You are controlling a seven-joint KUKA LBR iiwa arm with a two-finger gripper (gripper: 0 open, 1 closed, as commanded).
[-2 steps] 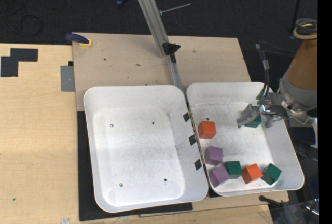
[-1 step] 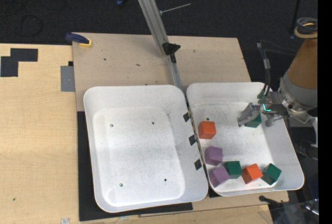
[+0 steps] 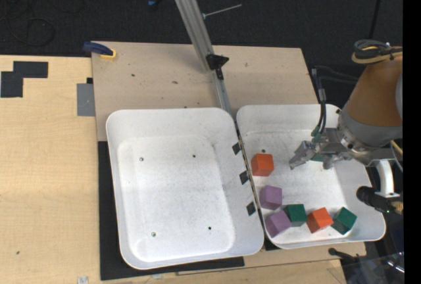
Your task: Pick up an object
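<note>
Six small blocks lie in the right bin [image 3: 289, 119], the one nearer the arm. An orange cube [image 3: 262, 164] sits by itself close to the bin's left wall, its top face brighter than its sides. Below it, toward the front, a pale purple cube [image 3: 270, 196] rests just above a second purple cube [image 3: 277, 221]; the two look almost touching. Beside the second one stands a dark green cube [image 3: 296, 213], then another orange cube [image 3: 320, 219], then a green cube [image 3: 344, 220] turned at an angle near the bin's front right corner. These four form a loose row along the front edge.

From where I stand the gripper [image 3: 309, 153] hangs low over the middle of the right bin, to the right of the lone orange cube and apart from it. Its grey fingers are splayed out, and nothing sits between them. The arm's orange band [image 3: 371, 95] bulks above the bin's right rim.

The left bin [image 3: 131, 121] lies alongside, its floor marked by a few dark specks. A slanted aluminium rail [image 3: 194, 20] rises behind the two bins, over the wooden bench [image 3: 263, 72].
</note>
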